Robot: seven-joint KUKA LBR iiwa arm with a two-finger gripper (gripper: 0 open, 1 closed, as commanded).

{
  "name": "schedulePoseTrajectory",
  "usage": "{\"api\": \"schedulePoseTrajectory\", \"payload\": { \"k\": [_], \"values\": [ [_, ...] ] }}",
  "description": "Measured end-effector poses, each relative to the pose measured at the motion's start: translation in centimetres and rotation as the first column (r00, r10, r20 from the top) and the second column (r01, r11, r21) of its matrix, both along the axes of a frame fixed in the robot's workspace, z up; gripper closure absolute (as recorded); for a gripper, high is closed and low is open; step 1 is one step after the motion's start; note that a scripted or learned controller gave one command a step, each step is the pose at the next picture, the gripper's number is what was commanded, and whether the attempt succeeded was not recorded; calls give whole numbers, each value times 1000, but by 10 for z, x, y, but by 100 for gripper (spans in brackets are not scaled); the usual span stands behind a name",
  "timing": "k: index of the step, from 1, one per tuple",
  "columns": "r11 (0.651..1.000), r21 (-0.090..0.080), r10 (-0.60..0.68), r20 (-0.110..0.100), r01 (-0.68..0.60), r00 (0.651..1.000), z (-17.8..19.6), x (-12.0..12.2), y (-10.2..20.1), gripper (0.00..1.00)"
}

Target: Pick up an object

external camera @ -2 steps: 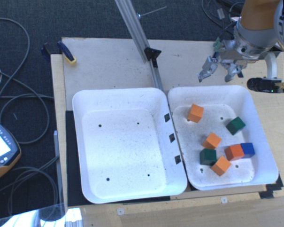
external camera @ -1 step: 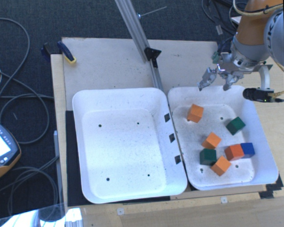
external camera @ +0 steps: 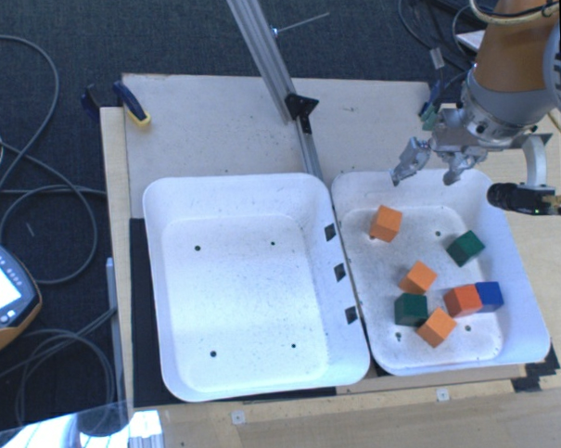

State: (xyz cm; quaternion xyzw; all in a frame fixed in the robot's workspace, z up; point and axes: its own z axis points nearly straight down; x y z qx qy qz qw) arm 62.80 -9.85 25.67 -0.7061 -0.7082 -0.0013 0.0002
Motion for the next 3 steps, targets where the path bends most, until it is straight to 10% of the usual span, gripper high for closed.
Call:
{"api": "schedulePoseTrajectory", "payload": {
  "k": [1, 2, 3],
  "values": [
    [1000, 0, 1, -8, -1, 1000, -61, 24, 37, 0],
    [1000, -5, -3, 11, 3, 1000, 166, 25, -16, 0],
    [1000, -5, -10, -4, 10, 1000, 134, 25, -89, 0]
  ]
}}
